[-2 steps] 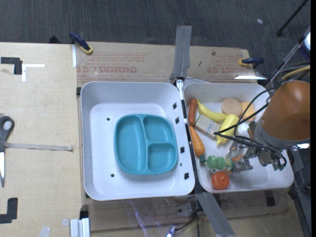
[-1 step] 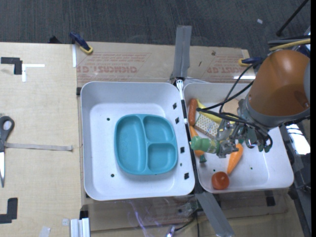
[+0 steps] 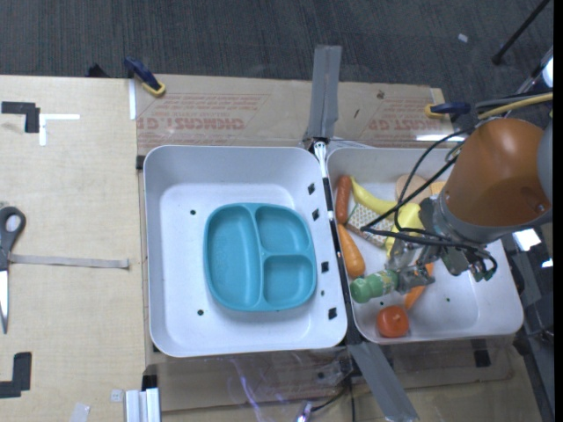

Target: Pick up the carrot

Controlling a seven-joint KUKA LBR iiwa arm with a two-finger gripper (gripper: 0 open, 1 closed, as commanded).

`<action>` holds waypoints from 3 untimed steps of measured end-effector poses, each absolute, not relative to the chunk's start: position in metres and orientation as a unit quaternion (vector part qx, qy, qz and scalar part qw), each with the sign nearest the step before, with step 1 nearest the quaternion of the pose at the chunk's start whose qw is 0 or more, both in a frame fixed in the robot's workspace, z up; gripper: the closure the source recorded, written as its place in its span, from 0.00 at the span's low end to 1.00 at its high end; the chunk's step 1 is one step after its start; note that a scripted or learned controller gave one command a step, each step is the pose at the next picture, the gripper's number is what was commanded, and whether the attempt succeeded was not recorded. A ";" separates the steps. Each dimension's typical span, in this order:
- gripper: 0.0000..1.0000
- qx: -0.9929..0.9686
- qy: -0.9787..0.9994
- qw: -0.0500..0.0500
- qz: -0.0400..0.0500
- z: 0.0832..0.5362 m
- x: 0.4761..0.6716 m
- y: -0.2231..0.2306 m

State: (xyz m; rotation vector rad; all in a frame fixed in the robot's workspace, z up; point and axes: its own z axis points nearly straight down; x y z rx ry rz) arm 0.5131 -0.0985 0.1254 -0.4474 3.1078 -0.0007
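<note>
Carrot (image 3: 351, 251): lies in the right bin (image 3: 501, 319), just left of the tool (image 3: 406, 266). Likely rigid, light, smooth and tapered; best gripped across its thick middle. Tool state: cannot tell.

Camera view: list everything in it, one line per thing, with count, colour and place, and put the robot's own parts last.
bins: 2, white, side by side on the bench
divided plate: 1, teal, centre of left bin
carrot: 1, orange, right bin near its left wall
chili pepper: 1, red-orange, right bin, upper left
banana: 1, yellow, right bin, top
tomato: 1, red, right bin, bottom
green vegetable: 1, right bin, beside the tool
scissors: 1 pair, grey, far left of bench
clamps: 2, blue-yellow, back edge
arm: 1, orange band, over right bin
tool: 1, dark, low in right bin
</note>
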 end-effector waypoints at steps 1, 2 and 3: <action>0.00 -0.143 0.990 0.001 0.000 0.126 0.513 -0.098; 0.00 -0.063 0.998 0.001 0.000 0.092 0.523 -0.112; 1.00 -0.064 0.998 0.003 0.000 0.102 0.526 -0.112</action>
